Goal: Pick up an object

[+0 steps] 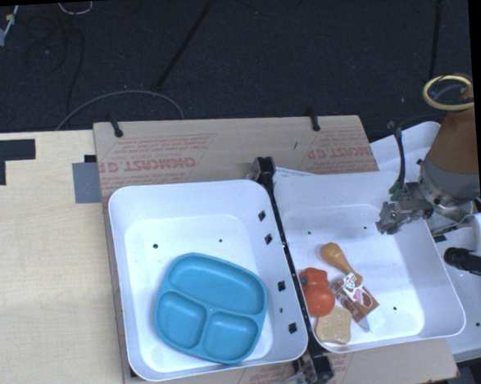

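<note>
In the right bin (414, 323) several small items cluster near the front left: a tan drumstick-shaped piece (338, 258), a red tomato-like piece (317, 292), a brown and white packet (357, 295) and a beige bread-like slice (334, 326). My gripper (392, 217) hangs at the bin's right side, above its back right part and apart from the cluster, with nothing between its fingers that I can make out. The orange band of the arm (458, 135) sits just above it.
The left bin (135, 211) holds a blue divided plate (209, 307). A black clip divider (272, 226) joins the two bins. Cardboard (221, 151) lies under both. A pale wooden bench top (40, 267) spreads to the left.
</note>
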`<act>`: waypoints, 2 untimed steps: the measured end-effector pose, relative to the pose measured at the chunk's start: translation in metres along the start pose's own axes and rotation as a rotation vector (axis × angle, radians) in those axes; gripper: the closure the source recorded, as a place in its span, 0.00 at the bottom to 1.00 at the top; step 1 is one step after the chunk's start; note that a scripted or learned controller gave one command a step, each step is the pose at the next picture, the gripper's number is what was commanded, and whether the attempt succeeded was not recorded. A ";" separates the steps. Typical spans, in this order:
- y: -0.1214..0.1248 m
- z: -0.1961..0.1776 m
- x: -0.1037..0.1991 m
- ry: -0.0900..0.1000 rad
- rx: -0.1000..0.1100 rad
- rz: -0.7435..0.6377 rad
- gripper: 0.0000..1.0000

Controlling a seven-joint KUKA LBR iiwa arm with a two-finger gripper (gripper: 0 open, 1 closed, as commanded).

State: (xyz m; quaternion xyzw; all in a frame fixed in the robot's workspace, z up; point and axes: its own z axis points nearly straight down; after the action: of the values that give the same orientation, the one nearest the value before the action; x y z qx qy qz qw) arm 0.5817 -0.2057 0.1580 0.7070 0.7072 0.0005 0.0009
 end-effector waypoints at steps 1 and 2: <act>-0.003 -0.046 0.005 0.000 -0.001 -0.001 1.00; -0.002 -0.074 0.005 0.000 0.001 -0.001 1.00</act>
State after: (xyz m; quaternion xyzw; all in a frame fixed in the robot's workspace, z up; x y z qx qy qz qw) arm 0.5794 -0.2009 0.2322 0.7065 0.7077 0.0003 0.0007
